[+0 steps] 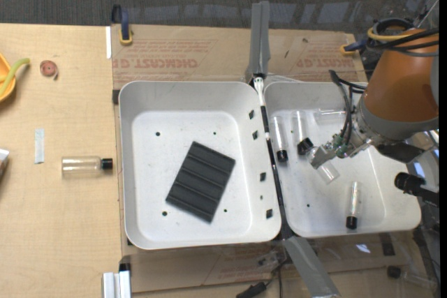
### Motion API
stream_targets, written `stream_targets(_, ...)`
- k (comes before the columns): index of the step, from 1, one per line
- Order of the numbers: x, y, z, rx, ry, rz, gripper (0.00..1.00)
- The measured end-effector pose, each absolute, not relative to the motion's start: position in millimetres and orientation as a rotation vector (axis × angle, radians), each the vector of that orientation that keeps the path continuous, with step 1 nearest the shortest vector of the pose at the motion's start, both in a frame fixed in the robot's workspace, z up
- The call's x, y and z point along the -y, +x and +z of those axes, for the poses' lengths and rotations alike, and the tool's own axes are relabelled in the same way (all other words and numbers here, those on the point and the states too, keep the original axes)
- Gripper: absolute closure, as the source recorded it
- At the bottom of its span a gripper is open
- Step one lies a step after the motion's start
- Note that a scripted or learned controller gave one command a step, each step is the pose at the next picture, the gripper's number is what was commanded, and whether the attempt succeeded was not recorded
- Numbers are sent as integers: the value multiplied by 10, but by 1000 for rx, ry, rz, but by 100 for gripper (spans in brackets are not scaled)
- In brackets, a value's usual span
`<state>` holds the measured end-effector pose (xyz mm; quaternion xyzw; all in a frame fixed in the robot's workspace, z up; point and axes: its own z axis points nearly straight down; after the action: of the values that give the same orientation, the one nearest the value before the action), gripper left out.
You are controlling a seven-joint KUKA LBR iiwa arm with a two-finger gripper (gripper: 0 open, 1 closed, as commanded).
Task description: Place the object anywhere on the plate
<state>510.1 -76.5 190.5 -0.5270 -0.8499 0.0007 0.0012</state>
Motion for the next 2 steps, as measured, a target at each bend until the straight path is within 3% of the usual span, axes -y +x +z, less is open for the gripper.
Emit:
stream_targets(1,1406,5383,4415,2872,-1279,2,100)
stream_targets(2,924,4781,2951,2896,-1216,1,100)
